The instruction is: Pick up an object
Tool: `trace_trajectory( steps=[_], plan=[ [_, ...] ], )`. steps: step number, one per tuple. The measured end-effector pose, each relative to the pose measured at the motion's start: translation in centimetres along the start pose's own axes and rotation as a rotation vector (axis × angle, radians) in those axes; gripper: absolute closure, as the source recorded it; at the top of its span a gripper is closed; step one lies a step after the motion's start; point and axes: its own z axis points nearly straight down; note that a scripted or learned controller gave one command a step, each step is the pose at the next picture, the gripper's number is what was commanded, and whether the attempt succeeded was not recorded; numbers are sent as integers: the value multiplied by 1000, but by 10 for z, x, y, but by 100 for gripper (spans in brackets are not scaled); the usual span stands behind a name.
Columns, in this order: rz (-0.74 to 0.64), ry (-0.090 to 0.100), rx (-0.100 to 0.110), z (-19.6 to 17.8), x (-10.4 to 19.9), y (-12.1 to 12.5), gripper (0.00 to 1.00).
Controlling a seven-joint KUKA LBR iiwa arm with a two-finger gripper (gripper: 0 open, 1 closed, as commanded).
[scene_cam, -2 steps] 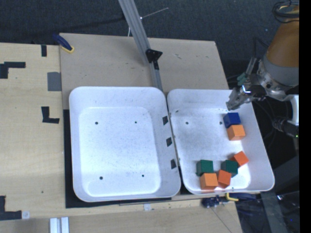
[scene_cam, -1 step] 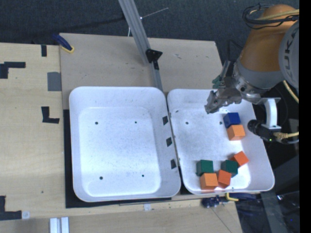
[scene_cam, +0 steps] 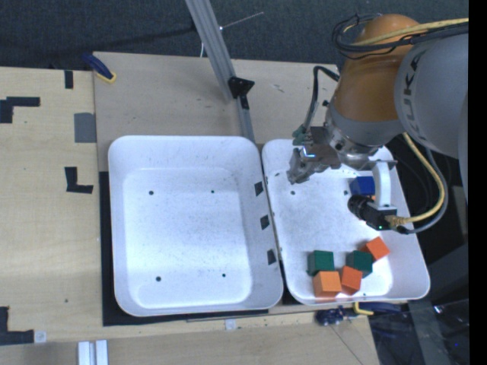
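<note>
Wooden bench, two white bins. Blocks [scene_cam: 340, 268] clustered at right bin's [scene_cam: 319, 219] near corner: green, orange, small, likely light, rigid; best pinched across flat opposite faces. Blue block [scene_cam: 363, 185] sits by arm. Gripper [scene_cam: 298, 169] hangs over right bin's far end, nothing between its fingers; spread unclear. Left bin [scene_cam: 183, 219] bare.

I am reaching over a pale wooden bench [scene_cam: 175, 101] that is carrying two shallow white bins side by side, the left bin [scene_cam: 122, 204] and the right bin [scene_cam: 293, 226], both sitting on a dark mat [scene_cam: 105, 280]. Black tape marks [scene_cam: 74, 179] and a grey patch [scene_cam: 84, 126] are lying on the bench's left part, and a blue-and-yellow object [scene_cam: 100, 67] is resting near its far edge.
</note>
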Motion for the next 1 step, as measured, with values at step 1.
trace_trajectory(
  steps=[1],
  plan=[
    [0,-1,-1,-3,54,-6,100]
  ],
)
